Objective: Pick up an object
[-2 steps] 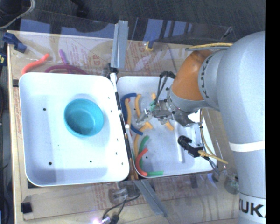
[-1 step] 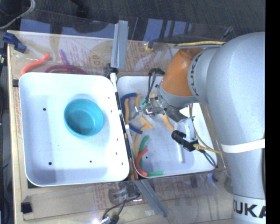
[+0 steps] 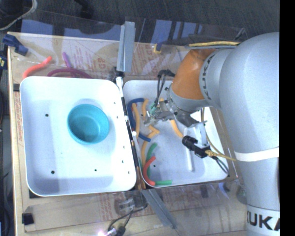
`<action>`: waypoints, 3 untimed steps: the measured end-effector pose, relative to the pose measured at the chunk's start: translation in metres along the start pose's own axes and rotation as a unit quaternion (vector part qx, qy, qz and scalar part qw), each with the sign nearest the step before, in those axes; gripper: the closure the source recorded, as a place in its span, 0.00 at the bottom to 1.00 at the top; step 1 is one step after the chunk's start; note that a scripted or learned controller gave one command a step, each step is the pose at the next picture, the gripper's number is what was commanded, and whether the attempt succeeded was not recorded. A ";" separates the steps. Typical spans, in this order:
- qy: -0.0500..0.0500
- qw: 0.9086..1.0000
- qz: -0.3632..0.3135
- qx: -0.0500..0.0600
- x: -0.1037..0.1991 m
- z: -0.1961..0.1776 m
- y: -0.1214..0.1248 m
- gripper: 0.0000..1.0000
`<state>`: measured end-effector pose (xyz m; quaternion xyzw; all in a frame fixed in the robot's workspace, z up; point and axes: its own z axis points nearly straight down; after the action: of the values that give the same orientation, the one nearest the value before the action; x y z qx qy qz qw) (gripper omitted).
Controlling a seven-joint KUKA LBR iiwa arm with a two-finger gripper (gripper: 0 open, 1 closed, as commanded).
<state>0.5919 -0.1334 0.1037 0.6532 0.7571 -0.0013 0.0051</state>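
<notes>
two bins: left bin (image 3: 39, 171) and right bin (image 3: 179, 168), white and shallow, side by side on the table (image 3: 34, 53).
left bin contents: one blue bowl (image 3: 89, 124), upright, near the middle, apart from the walls.
right bin contents: a loose cluster of short curved sticks against the left half; yellow stick (image 3: 136, 113) and blue stick (image 3: 143, 137) in the upper part, green stick (image 3: 151, 150) and red stick (image 3: 148, 168) lower down, a second green piece (image 3: 162, 182) along the bottom wall.
arm: grey arm (image 3: 246, 107) with orange band (image 3: 189, 80) enters from the right, over the right bin.
gripper (image 3: 155, 114): low over the yellow and blue sticks, in the bin's upper left part.
jaws: opening cannot be told; no stick seen between them.
</notes>
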 end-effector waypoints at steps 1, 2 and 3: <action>-0.001 1.000 0.000 0.000 -0.001 0.000 0.000 0.00; 0.001 1.000 0.011 -0.007 0.006 0.005 -0.024 0.00; 0.000 1.000 0.009 -0.004 0.006 -0.004 -0.025 1.00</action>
<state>0.5663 -0.1315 0.1075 0.6600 0.7512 0.0019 0.0073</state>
